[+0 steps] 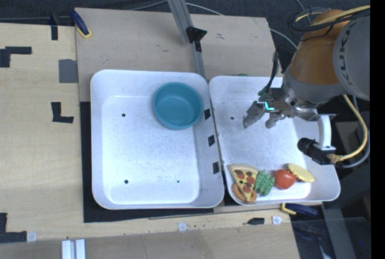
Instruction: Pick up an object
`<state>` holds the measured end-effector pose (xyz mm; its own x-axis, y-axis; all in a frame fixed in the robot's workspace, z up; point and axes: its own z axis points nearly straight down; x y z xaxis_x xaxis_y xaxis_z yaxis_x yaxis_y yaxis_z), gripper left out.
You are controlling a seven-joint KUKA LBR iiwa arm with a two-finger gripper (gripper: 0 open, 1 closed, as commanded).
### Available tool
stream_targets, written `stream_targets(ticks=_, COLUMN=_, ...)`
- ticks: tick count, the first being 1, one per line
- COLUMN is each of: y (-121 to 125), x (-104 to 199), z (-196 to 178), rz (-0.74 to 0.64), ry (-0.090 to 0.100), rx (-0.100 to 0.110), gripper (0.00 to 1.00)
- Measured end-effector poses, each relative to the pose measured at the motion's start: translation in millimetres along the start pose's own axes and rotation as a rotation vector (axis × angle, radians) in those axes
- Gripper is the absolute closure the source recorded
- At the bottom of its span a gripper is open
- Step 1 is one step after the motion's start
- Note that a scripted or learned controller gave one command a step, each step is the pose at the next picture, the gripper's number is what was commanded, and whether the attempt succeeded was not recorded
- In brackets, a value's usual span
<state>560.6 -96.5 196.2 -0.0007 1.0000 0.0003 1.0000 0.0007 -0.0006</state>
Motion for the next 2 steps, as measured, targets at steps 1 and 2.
stream_targets(ticks=1, y=0.0, x=0.0, z=0.0, rz=0.0, ry=0.0, rx=0.0, gripper=0.0)
stream_targets(ticks=2, y=1.1, x=-1.6, z=42.8, rz=0.0, ry=0.0, rx=0.004, gripper=0.0)
